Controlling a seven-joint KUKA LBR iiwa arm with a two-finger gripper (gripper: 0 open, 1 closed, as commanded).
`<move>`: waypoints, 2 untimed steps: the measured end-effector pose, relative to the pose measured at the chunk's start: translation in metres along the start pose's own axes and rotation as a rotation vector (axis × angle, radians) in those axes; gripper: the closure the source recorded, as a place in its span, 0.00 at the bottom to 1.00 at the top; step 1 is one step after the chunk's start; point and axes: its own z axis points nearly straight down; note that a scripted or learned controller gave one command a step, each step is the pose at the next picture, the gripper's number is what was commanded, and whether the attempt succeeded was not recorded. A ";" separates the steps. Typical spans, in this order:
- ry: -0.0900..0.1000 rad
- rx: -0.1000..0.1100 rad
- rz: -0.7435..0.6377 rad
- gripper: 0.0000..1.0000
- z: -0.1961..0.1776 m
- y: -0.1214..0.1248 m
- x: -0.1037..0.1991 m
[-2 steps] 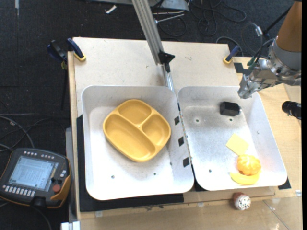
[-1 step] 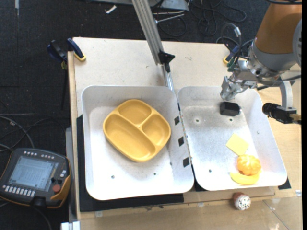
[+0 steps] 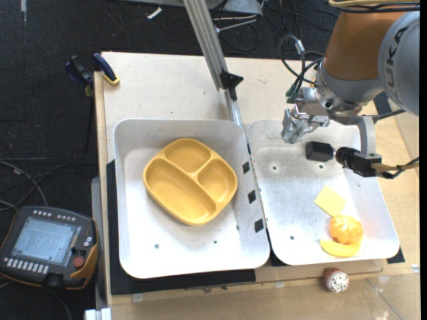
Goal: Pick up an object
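I find the gripper (image 3: 293,133) poised over the far-left corner of the right bin (image 3: 293,199), carrying nothing that I can see between its fingers. Whether it is spread or closed I cannot tell from this angle, as the wrist body masks the tips.

Candidate objects in the right bin: a small black block (image 3: 319,151) just to the right of the gripper, a pale yellow square piece (image 3: 330,200) toward the near right, and beyond that, at the near edge, an orange round fruit (image 3: 345,230) resting against a yellow banana-like piece (image 3: 339,248). The left bin (image 3: 133,245) holds a yellow divided plate (image 3: 191,179).

My judgement: the task is at the approach stage, with no grasp yet made. The black block is the closest target; the next move calls for a short shift rightward, then a descent over it.

Clearances: the block sits near the bin's far wall, and the arm's own black cable fitting (image 3: 357,161) lies just right of it, so room is tight there. The centre of the right bin offers open floor. A slanted metal rail (image 3: 210,42) stands to the far left of the gripper, apart from it.
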 end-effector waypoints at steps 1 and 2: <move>0.000 0.001 0.000 1.00 0.011 -0.004 0.054; -0.001 0.001 0.000 1.00 0.033 0.010 0.109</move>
